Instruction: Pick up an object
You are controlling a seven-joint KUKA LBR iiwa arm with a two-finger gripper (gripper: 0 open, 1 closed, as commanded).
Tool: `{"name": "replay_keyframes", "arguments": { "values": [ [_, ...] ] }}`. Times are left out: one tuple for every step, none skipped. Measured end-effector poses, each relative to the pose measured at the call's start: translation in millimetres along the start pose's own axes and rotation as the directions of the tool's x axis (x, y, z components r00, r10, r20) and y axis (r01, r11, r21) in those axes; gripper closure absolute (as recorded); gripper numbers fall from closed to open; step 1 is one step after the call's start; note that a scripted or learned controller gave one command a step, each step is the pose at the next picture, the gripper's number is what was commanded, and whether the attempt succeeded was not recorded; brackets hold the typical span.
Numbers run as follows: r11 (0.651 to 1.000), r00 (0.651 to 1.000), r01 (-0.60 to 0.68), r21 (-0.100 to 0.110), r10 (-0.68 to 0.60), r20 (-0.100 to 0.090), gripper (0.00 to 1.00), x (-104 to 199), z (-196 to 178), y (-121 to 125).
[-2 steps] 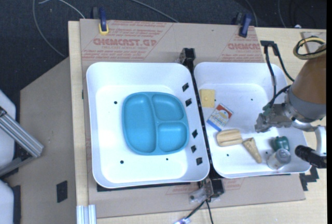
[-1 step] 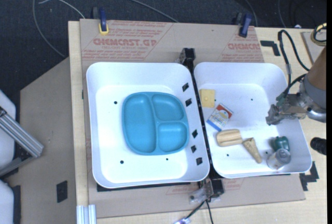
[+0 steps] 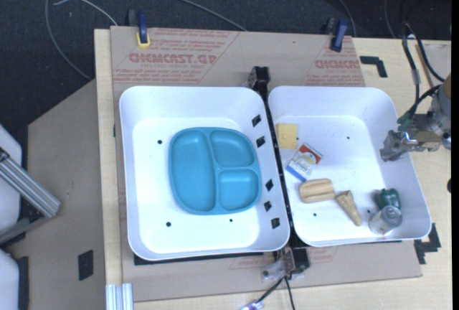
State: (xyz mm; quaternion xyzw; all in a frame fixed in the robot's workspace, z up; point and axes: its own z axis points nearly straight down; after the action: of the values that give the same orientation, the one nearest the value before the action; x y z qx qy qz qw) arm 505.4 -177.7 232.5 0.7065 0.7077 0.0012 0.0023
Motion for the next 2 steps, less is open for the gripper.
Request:
{"name": "replay_keyframes", "arguments": {
  "values": [
    [1.000, 1.000, 0.004, 0.003, -0.004, -0.003, 1.00, 49, -10, 20],
    [1.000, 1.000, 0.003, 0.004, -0.003, -0.003, 1.00, 96, -16, 34]
  ]
}}
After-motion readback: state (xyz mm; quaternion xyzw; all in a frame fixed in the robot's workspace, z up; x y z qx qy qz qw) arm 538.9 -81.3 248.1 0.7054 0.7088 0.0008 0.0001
